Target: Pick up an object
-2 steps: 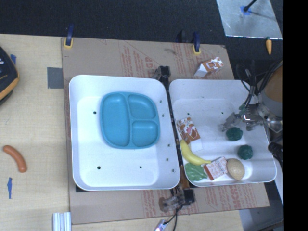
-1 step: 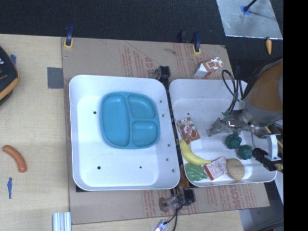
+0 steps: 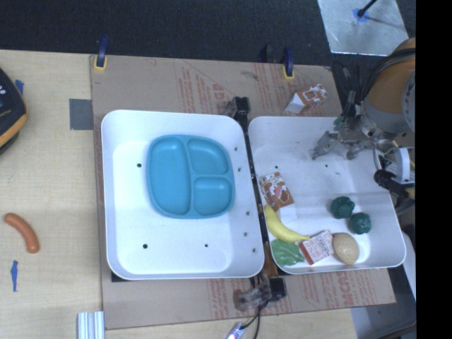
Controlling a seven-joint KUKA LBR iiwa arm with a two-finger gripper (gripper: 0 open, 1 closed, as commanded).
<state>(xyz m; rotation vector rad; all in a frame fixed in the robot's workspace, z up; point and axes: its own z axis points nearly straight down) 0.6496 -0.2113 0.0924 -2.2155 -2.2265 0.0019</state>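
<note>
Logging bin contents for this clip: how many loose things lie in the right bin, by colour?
Dark green balls: 2
Yellow banana: 1
Tan egg-shaped thing: 1
Light green piece: 1
Red-and-white packets: 2
Total: 7

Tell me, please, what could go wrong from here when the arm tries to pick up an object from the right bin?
1. The end effector sits over a bare part of the right bin, far from the objects, so closing here would likely catch nothing.
2. The banana, green piece, red-and-white packet and beige ball crowd together; a grasp may catch two or knock one aside.
</note>
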